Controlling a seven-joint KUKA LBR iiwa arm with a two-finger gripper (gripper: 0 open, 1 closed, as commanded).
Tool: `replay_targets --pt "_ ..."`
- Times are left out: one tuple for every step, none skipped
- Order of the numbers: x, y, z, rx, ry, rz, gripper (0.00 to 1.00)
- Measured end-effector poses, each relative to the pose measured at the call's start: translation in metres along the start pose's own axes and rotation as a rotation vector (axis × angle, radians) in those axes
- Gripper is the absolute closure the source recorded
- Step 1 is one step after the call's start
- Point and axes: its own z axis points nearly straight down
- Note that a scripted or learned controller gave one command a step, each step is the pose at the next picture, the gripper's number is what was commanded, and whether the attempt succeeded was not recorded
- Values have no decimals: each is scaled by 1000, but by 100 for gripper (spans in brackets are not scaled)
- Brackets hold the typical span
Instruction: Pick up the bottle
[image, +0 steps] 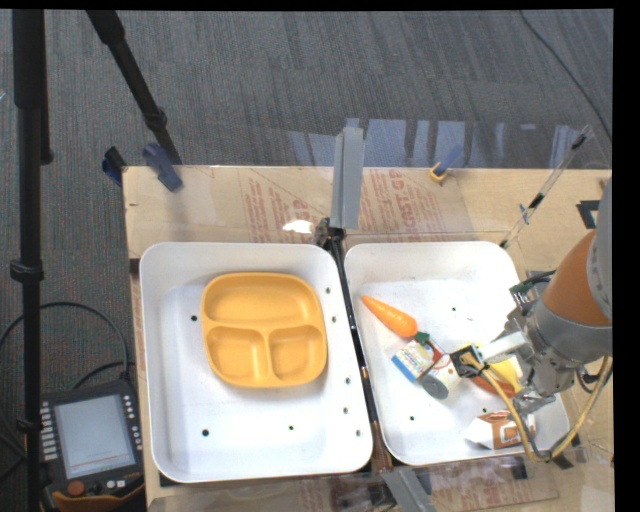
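The bottle (418, 360) is lying on its side in the middle of the right bin (440, 270), a small white thing with a blue label and a grey end pointing toward the near rim. A carrot (390, 316) is lying just beside it, up and to the left, at a slant. To the bottle's right an orange and yellow item (500, 378) is resting on the bin floor, and a white and orange carton (490, 432) is sitting near the bin's near right corner. The gripper (522, 400) is hanging over that corner, between the orange and yellow item and the carton, apart from the bottle and holding nothing that I can see; whether it is wide or narrow I cannot tell. The arm (575, 300) is reaching in from the right. In the left bin (170, 300) a yellow divided plate (265, 330) is lying flat. Both bins are sitting side by side on the table (230, 200).
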Motion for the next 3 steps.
replay_targets --pt "100 -35 43 4 -10 -65 0" --pt "39 -64 42 5 -9 -258 0" --pt "90 -67 43 6 -8 -607 0"
